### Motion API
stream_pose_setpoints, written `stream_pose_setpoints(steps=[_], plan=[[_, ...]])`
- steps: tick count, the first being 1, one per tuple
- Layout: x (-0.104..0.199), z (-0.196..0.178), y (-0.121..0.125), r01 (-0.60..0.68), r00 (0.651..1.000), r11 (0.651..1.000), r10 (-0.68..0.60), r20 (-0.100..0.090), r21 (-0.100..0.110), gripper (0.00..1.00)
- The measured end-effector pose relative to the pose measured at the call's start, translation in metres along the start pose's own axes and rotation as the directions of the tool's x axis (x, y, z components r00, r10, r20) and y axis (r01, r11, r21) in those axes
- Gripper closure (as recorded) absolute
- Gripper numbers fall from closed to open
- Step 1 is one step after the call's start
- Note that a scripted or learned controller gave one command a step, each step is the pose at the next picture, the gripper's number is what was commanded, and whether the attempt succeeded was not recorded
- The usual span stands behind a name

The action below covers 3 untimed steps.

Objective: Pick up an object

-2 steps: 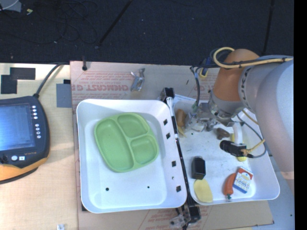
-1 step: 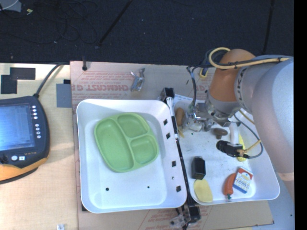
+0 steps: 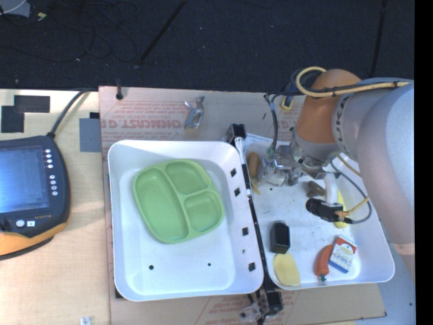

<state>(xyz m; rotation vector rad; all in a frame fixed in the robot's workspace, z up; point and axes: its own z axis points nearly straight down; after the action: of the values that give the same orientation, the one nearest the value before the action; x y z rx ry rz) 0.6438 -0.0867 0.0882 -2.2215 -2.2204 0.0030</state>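
Two shallow white plastic bins sit side by side on a cardboard-covered bench (image 3: 162, 117). Left bin (image 3: 128, 263): glossy walls, rounded corners, holding a pale green compartment tray (image 3: 178, 200), a smooth moulded plate with three sections, lying flat and turned at a slant.

Right bin (image 3: 379, 266): floor scuffed and speckled. Along its near edge lie a soft-looking yellow rounded piece (image 3: 287, 270), a small black boxy block (image 3: 280, 237) just beyond it, an orange carrot-shaped item (image 3: 323, 261), and, touching it on the right, a small printed carton (image 3: 343, 255) in white, red and blue. A brown elongated object (image 3: 254, 163) lies at the far left corner, against the wall.

The arm, matte grey with a smooth orange band, comes in from the right over the far part of the right bin. Gripper (image 3: 287, 175): metallic, cluttered with cables, low near the brown object. Whether the jaws are spread or closed cannot be told; nothing visibly sits between them.

A teach pendant (image 3: 30, 188) with a dark screen rests far left.
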Motion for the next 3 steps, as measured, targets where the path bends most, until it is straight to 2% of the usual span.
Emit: stream_pose_setpoints(steps=[1,3], plan=[[0.0017,-0.0004,-0.0002,-0.002,1.000,1.000,0.002,0.004,-0.001,0.00],[0.0005,-0.0001,0.0000,0.000,1.000,1.000,0.000,0.000,0.000,0.00]])
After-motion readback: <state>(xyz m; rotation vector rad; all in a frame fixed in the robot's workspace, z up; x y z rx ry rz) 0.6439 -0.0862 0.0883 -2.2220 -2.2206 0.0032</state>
